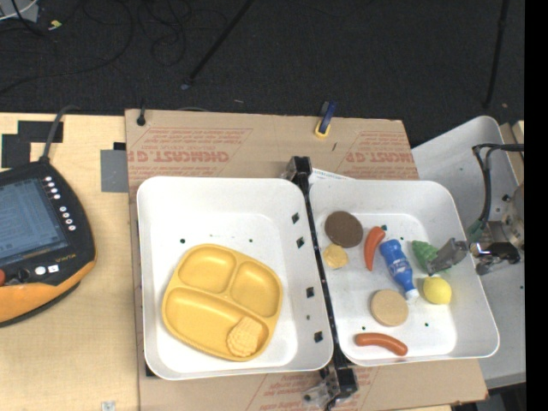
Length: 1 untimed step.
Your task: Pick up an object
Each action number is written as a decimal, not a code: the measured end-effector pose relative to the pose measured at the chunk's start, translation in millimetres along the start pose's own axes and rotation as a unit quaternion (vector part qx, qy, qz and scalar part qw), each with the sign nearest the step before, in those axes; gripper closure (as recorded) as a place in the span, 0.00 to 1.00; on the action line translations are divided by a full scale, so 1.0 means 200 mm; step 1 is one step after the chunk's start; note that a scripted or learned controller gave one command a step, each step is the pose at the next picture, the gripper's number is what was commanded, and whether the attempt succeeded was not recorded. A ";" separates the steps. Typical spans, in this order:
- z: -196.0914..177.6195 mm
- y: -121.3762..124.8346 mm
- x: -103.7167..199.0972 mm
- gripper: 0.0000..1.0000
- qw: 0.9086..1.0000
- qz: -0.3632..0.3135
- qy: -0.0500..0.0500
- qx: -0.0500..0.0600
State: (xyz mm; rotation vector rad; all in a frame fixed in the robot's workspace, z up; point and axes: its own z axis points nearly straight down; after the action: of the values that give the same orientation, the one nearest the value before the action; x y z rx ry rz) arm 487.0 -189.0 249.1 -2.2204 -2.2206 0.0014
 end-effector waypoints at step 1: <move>-0.05 0.00 -0.01 1.00 1.000 0.000 0.000 0.001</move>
State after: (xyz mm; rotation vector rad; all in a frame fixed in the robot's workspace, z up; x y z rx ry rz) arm 486.8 -190.1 258.9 -2.2195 -2.2192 0.0021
